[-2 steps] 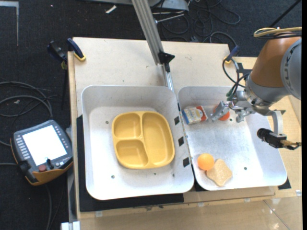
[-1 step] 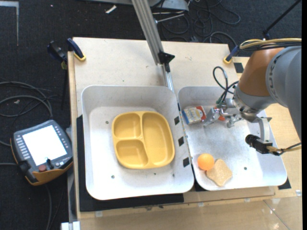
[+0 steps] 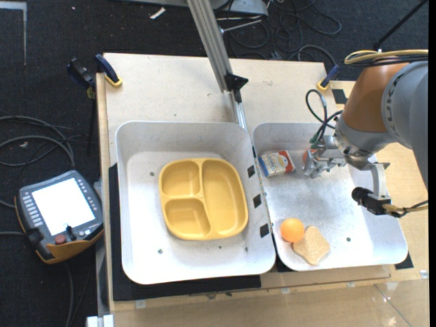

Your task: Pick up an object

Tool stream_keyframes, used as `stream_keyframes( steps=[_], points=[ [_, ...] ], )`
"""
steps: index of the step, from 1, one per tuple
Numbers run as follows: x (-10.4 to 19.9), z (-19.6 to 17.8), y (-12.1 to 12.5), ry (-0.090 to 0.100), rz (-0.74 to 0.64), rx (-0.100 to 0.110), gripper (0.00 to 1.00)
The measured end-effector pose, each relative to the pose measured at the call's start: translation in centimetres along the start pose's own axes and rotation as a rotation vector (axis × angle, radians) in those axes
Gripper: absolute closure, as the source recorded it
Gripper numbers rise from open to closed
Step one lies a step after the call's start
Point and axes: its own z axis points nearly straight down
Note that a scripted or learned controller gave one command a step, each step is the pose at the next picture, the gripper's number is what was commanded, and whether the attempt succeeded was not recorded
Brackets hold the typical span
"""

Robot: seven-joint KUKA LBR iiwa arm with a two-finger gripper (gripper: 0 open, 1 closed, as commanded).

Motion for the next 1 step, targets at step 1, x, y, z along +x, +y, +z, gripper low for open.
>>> stream_keyframes(
  steps=[1],
  points=[
    [0.63,-6.11,-0.20,0.000,-0.003,-0.004,1.00]
  ],
)
